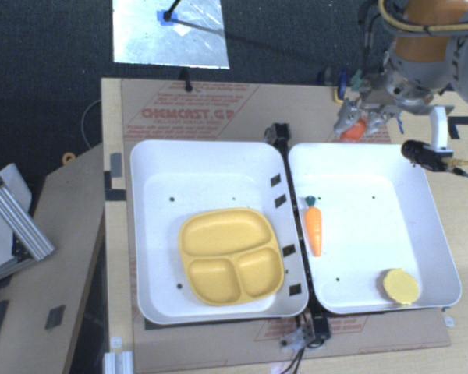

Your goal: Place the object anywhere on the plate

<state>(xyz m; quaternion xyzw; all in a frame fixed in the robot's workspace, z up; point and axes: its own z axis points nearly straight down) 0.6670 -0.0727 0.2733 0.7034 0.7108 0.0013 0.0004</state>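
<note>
Gripping a small orange object (354,130) between its metal fingers, the two-finger gripper (357,123) hangs above the bench just beyond the far rim of the right white bin (421,209). Red lettering on the brown cardboard sheet (189,107) under the bins reads "CHEMCAST GP", seen upside down from this view. Reaching in from the upper right, the grey arm (429,49) shows its orange band above the wrist and bends down toward the gripper, with cables looped around it.

Inside the right bin, a plastic orange carrot with a green top (313,229) lies along the left wall, and a round yellow disc (401,286) sits near the front right corner. Resting in the left white bin (160,185), toward its front, is the yellow three-compartment plate (230,255).
</note>
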